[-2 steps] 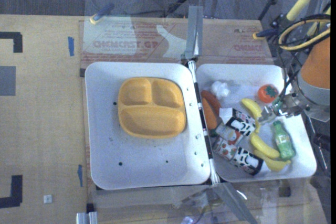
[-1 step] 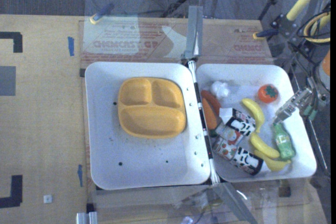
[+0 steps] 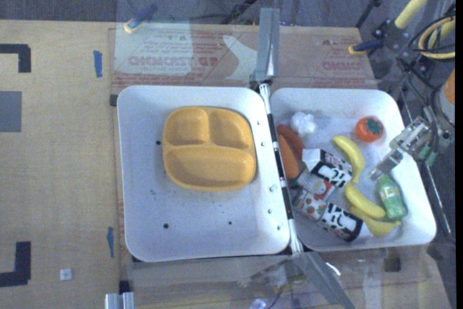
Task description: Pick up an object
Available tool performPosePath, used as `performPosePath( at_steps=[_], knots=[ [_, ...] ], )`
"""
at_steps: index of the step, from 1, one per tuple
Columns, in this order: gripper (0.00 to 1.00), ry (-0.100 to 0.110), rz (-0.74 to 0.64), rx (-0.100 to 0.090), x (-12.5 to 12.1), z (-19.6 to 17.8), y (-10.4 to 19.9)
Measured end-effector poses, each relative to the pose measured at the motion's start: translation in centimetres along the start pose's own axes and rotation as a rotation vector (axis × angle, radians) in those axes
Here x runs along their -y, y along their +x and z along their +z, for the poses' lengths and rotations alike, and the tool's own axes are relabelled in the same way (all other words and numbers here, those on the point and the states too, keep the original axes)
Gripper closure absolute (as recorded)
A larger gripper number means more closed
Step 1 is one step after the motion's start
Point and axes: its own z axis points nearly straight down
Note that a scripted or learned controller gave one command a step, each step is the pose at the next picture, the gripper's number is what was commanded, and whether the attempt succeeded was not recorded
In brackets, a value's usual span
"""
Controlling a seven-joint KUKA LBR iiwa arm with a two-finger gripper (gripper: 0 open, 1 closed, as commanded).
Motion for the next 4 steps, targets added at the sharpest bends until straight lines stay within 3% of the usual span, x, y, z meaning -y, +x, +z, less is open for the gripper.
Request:
performPosePath(
  at_steps=[1, 2, 3, 4],
  knots=[
    [0.0, 0.003, 0.28, -0.008, 2.2, 12.0, -4.8],
    [0.0, -0.011, 0.275, -0.002, 2.4, 13.8, -4.3],
    [1.0, -0.013, 0.276, 0.004, 2.4, 12.9, -4.3],
    [1.0, -0.002, 0.221, 0.001, -5.2, 14.4, -6.5]
  ],
)
